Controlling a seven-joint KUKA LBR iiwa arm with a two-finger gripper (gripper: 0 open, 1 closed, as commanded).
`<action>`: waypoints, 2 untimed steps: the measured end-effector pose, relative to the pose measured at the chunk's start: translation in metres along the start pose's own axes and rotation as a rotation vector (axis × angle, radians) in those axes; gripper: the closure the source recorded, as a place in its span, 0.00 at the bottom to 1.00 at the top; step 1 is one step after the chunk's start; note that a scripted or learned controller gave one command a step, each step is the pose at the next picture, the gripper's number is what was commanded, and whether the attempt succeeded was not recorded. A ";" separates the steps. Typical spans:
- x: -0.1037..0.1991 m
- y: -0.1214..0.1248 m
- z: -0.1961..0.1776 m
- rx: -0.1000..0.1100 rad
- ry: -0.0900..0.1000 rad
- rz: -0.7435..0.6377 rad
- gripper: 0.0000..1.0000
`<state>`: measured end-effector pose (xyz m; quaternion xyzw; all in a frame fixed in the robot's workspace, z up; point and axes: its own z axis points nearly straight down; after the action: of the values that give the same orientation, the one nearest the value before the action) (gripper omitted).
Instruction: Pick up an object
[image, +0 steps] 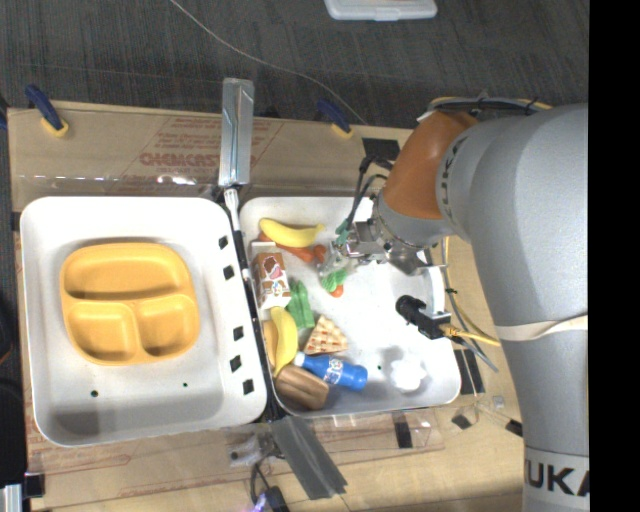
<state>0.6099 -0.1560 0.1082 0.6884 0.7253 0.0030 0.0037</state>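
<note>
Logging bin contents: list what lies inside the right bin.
Right bin: two bananas, a carton, a pizza slice, a blue bottle, a brown piece, green and orange pieces by the tool. Whatever the arm covers is hidden.

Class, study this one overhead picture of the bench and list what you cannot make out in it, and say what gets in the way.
- The pincer: too small and cluttered in the camera view to tell its state.
- The carrot: partly covered by the pincer, so contact is unclear.
- The right bin: its far right wall is hidden under the arm.
- The snack packet: its print is too small to read.
- The clear lid: cut off by the top edge.
</note>
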 end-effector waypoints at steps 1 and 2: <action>0.100 0.018 -0.105 0.008 0.002 0.253 1.00; 0.046 -0.024 -0.150 0.008 -0.001 0.348 1.00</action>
<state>0.5817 -0.1108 0.2582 0.8035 0.5953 0.0003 0.0005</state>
